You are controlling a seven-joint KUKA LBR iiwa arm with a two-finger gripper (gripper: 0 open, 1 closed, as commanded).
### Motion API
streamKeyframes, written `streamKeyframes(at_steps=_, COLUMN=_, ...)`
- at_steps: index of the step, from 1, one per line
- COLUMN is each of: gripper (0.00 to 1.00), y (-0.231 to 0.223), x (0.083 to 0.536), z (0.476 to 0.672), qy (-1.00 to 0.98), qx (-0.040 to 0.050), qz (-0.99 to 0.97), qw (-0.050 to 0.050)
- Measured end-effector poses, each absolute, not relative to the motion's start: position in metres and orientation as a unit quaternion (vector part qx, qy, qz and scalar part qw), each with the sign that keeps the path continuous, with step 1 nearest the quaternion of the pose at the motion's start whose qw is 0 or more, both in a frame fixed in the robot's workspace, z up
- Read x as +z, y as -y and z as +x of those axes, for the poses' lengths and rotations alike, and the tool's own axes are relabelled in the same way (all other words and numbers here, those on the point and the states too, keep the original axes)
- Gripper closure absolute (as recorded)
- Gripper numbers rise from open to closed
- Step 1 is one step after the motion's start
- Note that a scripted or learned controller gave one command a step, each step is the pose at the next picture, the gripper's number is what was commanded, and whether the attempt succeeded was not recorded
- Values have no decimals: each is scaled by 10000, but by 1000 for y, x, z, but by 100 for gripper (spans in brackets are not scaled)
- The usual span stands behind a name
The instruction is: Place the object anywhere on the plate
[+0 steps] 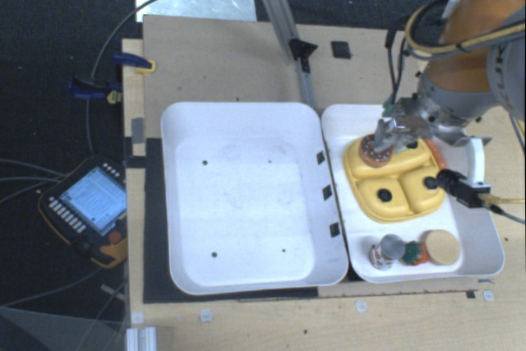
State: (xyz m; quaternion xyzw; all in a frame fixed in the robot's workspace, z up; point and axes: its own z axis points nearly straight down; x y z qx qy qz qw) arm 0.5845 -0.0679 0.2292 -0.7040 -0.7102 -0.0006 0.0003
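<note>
Where bench [222,62] bears bins, dark carpet [57,12]

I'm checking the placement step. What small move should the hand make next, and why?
Probably release and lift straight up: the hand sits low over the yellow plate, with a round brown object at its tip already over the plate's upper compartment. Its grip state is unclear.

Grey arm [493,70], orange band above wrist, black cables looping, metallic tool [386,137].
</note>
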Motion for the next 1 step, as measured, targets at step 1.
streamKeyframes(at_steps=1, gripper=100, y=13, x=239, z=584, qy=7110, qx=-18, qz=-7032, qw=1)
